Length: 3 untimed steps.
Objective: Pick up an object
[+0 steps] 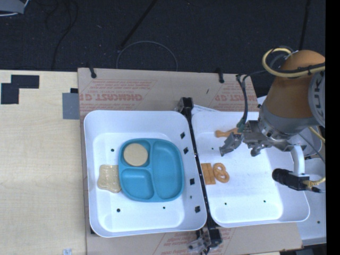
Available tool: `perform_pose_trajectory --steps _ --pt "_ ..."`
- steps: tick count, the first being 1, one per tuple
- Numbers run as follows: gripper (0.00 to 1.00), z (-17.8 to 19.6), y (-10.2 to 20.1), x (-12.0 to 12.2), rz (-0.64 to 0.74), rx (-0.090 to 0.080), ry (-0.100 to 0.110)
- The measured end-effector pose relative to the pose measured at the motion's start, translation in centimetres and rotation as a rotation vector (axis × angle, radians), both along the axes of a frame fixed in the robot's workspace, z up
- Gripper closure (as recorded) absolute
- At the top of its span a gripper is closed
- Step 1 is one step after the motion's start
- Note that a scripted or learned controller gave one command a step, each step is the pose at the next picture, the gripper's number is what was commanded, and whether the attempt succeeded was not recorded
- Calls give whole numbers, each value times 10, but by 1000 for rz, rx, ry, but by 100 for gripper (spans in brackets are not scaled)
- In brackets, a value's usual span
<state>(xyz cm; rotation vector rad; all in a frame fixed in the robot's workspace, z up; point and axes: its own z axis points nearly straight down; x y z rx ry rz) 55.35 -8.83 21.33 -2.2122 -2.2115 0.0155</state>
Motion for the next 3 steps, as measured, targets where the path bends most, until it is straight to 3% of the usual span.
perform_pose_trajectory --steps 1,3 --pt "0 6 0 3 1 -1 -12" --pt "0 -89 -12 0 0 -1 -7"
